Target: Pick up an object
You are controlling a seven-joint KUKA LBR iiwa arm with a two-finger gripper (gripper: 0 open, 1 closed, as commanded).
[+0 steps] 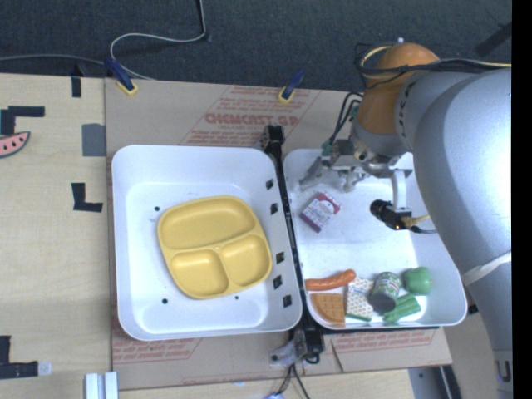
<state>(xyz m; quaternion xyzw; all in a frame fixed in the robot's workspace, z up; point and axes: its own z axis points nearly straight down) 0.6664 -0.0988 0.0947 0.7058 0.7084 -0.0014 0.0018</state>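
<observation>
Several toys [374,296] crowd the right bin's [453,302] near edge; farther back lies a small packet [319,210]. Beyond it our gripper [337,171] hangs, holding nothing; its grip we cannot tell. We judge we're approaching: next, descend onto the packet.

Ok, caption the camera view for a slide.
Gripper hovers in the right bin near a small packet; yellow tray left.

The grey arm [465,156] reaches in from the right, its orange band [391,90] at the far side. Its end effector [337,169] points down and left, hanging low.
</observation>
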